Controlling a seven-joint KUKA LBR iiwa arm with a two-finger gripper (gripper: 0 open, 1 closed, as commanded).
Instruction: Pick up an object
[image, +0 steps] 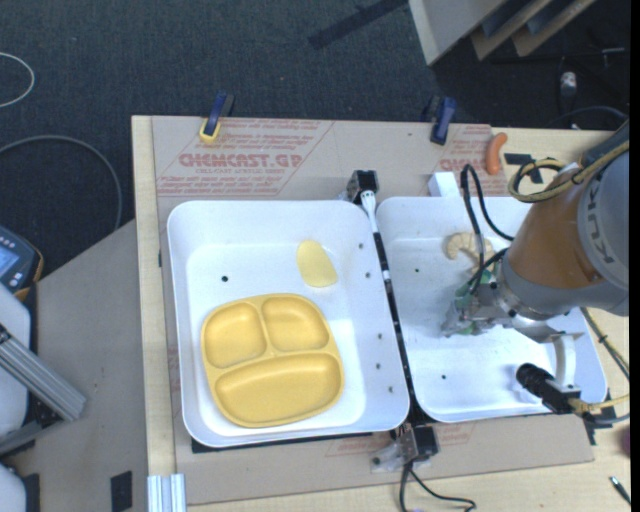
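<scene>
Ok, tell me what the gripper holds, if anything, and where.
Cannot tell: the gripper is over the right bin, its tip too blurred to show a hold.

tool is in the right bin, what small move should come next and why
Probably a short shift of the tool toward the far wall of the right bin, over the small tan object. That is the nearest thing to it, and the two stand apart; the yellow divided plate lies in the left bin.
</scene>
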